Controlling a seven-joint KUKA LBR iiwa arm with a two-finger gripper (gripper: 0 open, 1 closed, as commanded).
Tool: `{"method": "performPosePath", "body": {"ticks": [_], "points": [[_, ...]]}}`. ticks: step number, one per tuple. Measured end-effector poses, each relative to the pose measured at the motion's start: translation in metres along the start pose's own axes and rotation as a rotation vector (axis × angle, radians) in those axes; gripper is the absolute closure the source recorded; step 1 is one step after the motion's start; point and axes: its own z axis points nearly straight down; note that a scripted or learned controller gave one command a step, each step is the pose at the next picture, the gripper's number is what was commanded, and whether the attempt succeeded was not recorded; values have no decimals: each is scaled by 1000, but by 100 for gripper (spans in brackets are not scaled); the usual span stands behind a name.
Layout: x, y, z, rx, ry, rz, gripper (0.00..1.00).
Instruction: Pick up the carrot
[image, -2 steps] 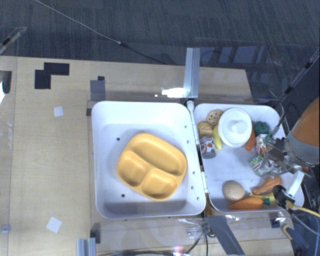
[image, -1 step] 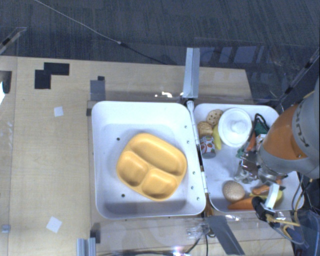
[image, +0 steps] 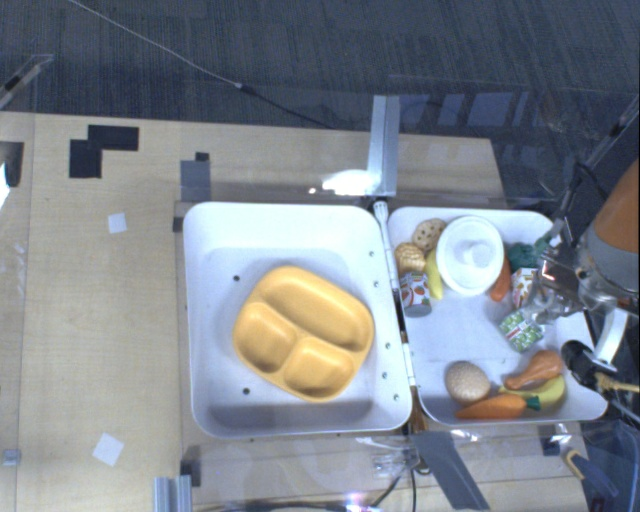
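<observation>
Two shallow white bins are seen side by side on a wooden bench (image: 90, 340). The left bin (image: 200, 400) holds a yellow divided tray (image: 303, 331). In the right bin (image: 445, 330) an orange carrot (image: 492, 407) is laid along the near edge beside a beige ball (image: 467, 380), with a white cup (image: 470, 254) farther back, while the gripper (image: 548, 297) is positioned over the bin's right side.

Orange carrot (image: 492, 407), lying flat, right bin's near edge

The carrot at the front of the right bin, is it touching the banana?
Touching. The camera view shows the carrot lying right against the banana, with no white bin floor between them.
</observation>
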Motion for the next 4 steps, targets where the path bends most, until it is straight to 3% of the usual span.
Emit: {"method": "performPosePath", "body": {"ticks": [1,2,3,4], "points": [[13,-29,116,6,0,-50,100],[12,-30,117,9,-1,-49,0],[33,-39,91,10,-2,164,0],[44,19,78,9,-4,373,0]]}}
